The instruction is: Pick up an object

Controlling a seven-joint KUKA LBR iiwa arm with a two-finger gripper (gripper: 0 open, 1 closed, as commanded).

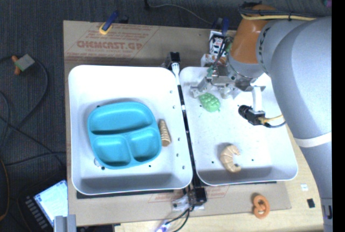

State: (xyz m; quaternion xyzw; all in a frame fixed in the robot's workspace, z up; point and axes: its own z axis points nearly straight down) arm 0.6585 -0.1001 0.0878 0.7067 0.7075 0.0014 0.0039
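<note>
We judge the pick as not yet made. The gripper (214, 87) sits low at the far end of the right bin (280, 171), just beside the green knobbly object (209, 102), which looks to us like the target. That object lies on the bin floor, and we see nothing lifted clear. From this angle we cannot tell whether the claw is spread or pressed together, nor whether it touches the green object. Nearer us in the same bin lies a tan croissant-shaped piece (230, 157), well apart from the claw. In the left bin (81, 96), a blue divided tray (121, 134) and a small tan roll (164, 132) just beside it lie far from the arm. What is left, as we read it, is to close on the object and then lift it.
</note>
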